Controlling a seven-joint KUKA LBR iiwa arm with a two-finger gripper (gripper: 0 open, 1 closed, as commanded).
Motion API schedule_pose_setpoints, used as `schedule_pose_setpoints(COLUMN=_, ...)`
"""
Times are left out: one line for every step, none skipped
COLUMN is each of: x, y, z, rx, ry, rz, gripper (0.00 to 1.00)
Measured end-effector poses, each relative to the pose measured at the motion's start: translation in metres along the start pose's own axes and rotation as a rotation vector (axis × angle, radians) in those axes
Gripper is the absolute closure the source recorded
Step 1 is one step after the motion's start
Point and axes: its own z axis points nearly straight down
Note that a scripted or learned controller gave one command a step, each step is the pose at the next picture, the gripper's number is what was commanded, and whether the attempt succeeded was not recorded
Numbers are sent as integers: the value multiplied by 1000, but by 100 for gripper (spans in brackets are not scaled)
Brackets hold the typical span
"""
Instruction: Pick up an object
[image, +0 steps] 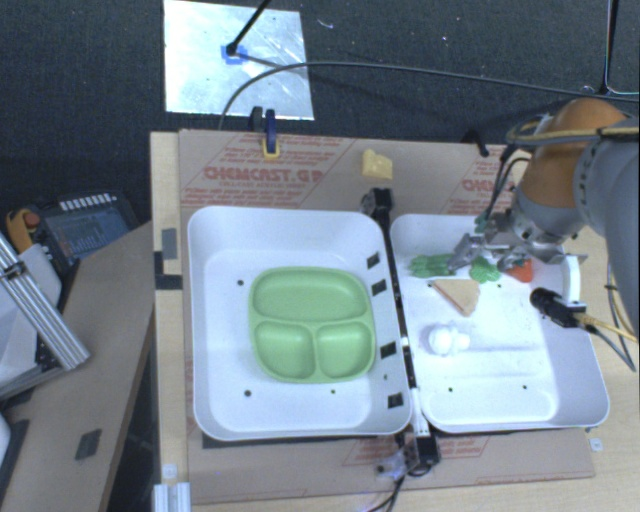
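The right bin (520, 385) holds a green leafy toy (430, 265), a tan wedge (458, 295), a small white lumpy object (443, 340) and an orange piece (518, 268). My gripper (472, 250) hangs low over the bin's far side. It sits at the right end of the green toy, just above the wedge. The grey arm with its orange band (580, 120) comes in from the upper right. A second green bit (486, 270) lies right under the gripper, partly hidden by it.
In the left bin (215, 300) lies a green divided plate (308, 322). A yellow block (377, 164) rests on the cardboard behind the bins. A black cable fitting (552, 303) hangs over the right bin's right side. A black divider (392, 300) separates the bins.
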Motion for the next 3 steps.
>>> schedule_pose_setpoints(x=0, y=2, z=-15, rx=-8, ry=-2, rz=-1, gripper=100)
schedule_pose_setpoints(x=-4, y=6, z=-60, rx=-9, ry=-2, rz=-1, gripper=100)
schedule_pose_setpoints(x=-10, y=6, z=-125, rx=-12, ry=-3, rz=-1, gripper=100)
